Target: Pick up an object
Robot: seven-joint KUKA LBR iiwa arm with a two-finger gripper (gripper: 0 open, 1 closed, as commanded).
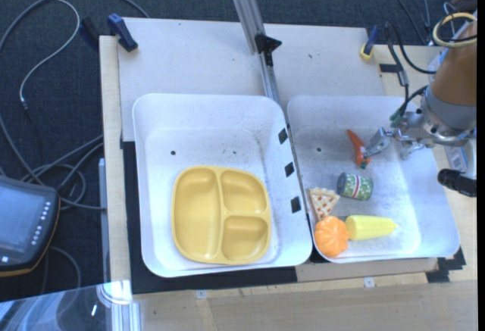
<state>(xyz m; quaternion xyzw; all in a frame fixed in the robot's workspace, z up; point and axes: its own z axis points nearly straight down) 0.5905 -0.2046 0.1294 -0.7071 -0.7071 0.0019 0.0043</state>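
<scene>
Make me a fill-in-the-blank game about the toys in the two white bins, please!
1. The yellow divided plate lies in the ____ bin as the camera sees it.
2. The plate has ____ compartments.
3. The round fruit at the near edge of the right bin is coloured ____.
4. Between the orange fruit and the green can lies a slice of toy ____.

Missing words: left; three; orange; pizza
</scene>
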